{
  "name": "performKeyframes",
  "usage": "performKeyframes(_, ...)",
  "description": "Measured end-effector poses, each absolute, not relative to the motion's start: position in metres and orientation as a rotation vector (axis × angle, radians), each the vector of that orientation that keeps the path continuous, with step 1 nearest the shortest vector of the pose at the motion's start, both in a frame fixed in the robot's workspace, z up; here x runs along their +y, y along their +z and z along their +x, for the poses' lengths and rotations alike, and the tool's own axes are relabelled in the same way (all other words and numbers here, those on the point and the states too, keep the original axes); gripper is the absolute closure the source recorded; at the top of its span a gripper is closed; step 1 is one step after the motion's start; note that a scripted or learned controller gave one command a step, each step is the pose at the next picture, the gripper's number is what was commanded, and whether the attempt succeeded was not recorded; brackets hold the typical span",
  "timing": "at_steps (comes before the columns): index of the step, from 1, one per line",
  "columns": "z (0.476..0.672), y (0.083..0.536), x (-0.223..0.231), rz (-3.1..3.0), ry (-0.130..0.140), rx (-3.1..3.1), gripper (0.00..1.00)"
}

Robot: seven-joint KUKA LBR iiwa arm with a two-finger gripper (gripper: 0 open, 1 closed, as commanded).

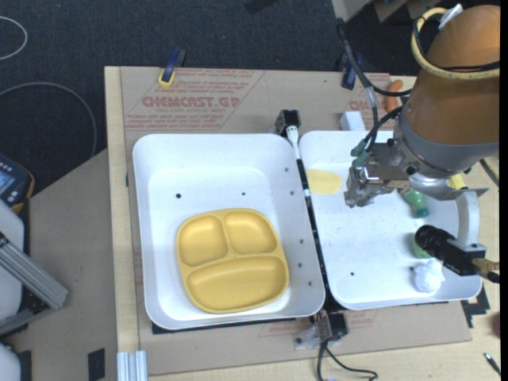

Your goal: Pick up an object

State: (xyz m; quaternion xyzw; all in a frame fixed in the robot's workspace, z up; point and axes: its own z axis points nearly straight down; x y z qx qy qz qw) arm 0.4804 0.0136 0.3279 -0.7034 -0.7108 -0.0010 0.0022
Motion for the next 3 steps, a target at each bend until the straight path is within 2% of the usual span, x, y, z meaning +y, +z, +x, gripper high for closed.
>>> performKeyframes(1, 0.480, 0.338, 0.024, -2.221, -0.004, -2.226, 1.00)
performKeyframes(2, 0.479, 0.348, 0.081, -2.215, -0.005, -2.230, 1.00)
performKeyframes(3, 0.480, 0.420, 0.075, -2.224, -0.013, -2.227, 1.00)
